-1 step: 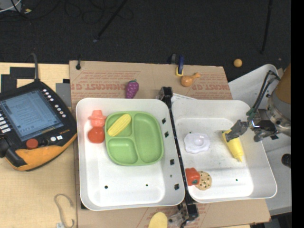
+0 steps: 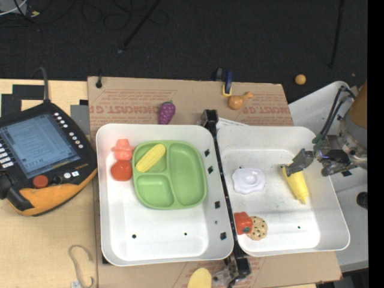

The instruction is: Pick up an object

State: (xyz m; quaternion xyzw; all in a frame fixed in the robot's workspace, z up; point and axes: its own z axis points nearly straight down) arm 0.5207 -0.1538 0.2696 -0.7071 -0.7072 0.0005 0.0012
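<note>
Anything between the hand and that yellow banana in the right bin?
Nothing visible. The hand sits right at the upper end of the yellow banana in the right bin; the white fried egg lies apart, farther left.

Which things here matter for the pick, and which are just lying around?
Job in hand:
- end effector, at the yellow banana
- right bin with white egg, cookie, red piece

Lying about:
- left bin, green plate, corn
- grapes, pear on cardboard
- teach pendant
</note>
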